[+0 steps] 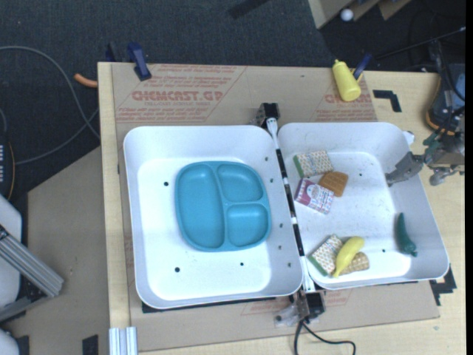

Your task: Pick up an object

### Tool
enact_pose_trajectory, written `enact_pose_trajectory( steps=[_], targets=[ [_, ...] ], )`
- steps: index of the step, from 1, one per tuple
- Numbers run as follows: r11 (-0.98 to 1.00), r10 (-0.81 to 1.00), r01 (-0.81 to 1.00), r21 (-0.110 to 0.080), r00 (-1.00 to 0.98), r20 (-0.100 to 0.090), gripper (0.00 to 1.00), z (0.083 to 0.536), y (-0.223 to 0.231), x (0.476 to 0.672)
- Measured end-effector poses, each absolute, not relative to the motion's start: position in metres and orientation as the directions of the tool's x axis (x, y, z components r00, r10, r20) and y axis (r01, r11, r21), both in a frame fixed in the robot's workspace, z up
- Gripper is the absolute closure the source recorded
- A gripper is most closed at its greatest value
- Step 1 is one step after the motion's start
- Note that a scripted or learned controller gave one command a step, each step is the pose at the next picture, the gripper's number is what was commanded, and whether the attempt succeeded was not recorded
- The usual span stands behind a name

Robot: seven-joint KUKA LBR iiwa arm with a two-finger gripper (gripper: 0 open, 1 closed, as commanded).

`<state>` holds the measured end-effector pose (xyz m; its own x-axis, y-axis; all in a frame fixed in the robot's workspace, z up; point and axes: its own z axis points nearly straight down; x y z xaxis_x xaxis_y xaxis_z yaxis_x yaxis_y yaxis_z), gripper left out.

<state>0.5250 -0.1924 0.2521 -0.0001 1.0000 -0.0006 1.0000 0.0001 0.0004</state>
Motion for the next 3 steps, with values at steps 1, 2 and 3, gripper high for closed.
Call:
enact_pose_trajectory(
  steps=[1, 2, 3],
  targets=[
    [0.001, 1.000, 1.000, -0.001, -0.001, 0.001, 0.00, 0.189, -0.135, 0.517],
    [-0.001, 1.000, 1.000, 0.009, 0.001, 0.000, 0.00, 0.088, -0.132, 0.482],
    [-0.001, 1.000, 1.000, 0.011, 0.001, -0.001, 1.00, 0.097, -0.132, 0.483]
  ],
)
